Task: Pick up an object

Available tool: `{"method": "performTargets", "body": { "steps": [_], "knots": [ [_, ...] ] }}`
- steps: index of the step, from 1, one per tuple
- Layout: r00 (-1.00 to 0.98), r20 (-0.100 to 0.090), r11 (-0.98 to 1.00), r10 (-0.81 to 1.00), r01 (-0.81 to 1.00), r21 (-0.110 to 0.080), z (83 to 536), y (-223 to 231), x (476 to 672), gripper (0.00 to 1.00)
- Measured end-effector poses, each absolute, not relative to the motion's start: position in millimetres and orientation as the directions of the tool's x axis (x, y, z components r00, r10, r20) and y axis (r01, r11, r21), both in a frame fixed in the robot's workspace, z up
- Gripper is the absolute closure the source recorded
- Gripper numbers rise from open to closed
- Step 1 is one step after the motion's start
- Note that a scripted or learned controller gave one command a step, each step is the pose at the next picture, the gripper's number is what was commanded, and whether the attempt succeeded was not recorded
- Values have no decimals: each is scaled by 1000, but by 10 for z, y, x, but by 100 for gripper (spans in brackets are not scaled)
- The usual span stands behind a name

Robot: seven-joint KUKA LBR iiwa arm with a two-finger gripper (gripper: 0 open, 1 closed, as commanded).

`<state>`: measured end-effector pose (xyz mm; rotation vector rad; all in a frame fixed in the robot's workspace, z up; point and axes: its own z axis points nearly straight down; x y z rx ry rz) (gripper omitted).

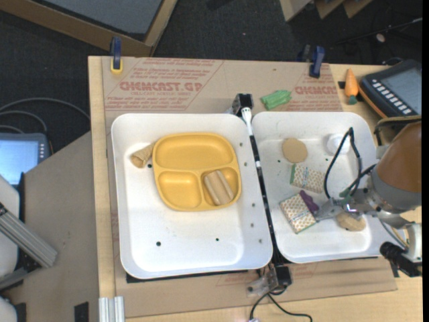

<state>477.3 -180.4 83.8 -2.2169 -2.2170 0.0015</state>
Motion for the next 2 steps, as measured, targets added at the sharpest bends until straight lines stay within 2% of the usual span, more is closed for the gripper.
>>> {"method": "performTargets", "body": {
  "steps": [1, 2],
  "knots": [
    [-4, -2, 4, 1000, 1000, 5, 846, -1241, 5294, 0],
    [-3, -3, 3, 1000, 1000, 9, 854, -1340, 6120, 0]
  ]
}}
